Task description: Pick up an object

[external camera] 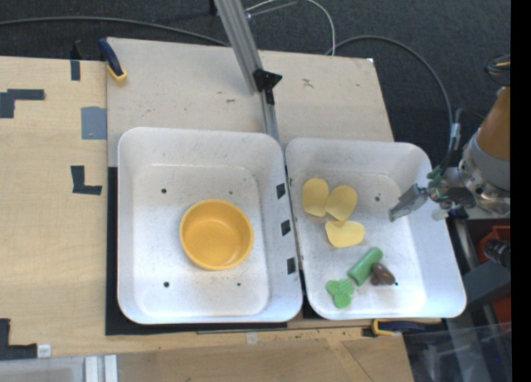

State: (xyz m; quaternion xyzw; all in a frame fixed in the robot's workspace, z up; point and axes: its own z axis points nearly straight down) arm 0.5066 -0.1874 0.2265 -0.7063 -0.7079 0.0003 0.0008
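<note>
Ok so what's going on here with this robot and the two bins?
A grey arm reaches in from the right, its tool hovering over the right side of the right bin with nothing held. That bin holds three pale yellow heart-shaped pieces, a green cylinder, a green flower-shaped piece and a small brown object. The left bin holds a yellow bowl. Nothing has been picked up yet.
</note>
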